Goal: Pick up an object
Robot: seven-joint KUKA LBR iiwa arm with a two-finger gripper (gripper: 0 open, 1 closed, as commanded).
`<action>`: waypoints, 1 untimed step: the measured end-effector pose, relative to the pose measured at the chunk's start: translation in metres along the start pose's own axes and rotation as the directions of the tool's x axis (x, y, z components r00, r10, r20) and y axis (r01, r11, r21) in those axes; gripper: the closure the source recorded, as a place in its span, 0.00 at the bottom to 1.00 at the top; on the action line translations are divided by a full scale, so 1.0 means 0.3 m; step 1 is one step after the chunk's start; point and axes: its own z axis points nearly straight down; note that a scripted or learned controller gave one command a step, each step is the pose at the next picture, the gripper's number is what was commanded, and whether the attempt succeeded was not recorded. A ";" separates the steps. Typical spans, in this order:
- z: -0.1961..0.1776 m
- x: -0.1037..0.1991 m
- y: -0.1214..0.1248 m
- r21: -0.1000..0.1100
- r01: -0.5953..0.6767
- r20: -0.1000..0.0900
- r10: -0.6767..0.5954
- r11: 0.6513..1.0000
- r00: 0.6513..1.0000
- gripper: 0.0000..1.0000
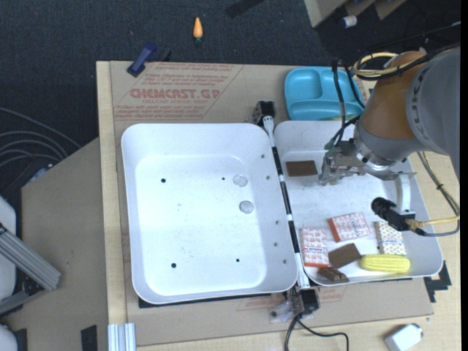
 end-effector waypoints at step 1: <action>0.000 0.000 0.000 0.000 0.000 0.000 0.000 1.000 1.000 0.00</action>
